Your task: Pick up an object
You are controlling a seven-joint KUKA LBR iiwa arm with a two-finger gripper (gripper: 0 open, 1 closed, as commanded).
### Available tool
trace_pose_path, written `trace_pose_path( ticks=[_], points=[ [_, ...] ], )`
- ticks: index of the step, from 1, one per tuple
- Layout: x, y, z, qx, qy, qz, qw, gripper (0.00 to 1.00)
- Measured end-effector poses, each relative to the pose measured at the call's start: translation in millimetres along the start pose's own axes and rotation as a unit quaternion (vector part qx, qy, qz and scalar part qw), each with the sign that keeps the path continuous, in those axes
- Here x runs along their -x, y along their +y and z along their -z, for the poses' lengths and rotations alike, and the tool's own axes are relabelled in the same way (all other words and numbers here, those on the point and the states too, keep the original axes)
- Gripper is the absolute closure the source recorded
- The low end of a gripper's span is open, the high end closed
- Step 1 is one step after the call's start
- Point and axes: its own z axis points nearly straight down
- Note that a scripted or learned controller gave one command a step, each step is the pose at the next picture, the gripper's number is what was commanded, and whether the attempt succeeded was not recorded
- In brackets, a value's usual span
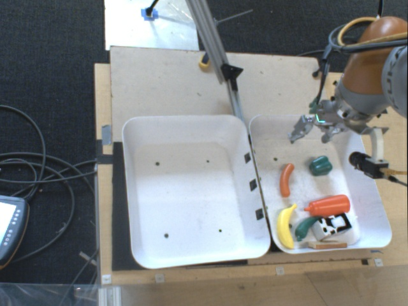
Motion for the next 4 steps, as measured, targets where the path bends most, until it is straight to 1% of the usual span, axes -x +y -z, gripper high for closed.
trace_pose_path(
  ticks=[1, 2, 3, 4],
  points=[
    [0, 1, 3, 0.002, 0.0, 0.0, 1.0, 0.0],
    [-7, -3, -43, 0.0, 0.0, 0.0, 1.0, 0.0],
    [-10, 0, -105, -0.001, 0.0, 0.0, 1.0, 0.0],
    [-9, 0, -104, 0.001, 0.0, -0.001, 1.0, 0.0]
  ],
)
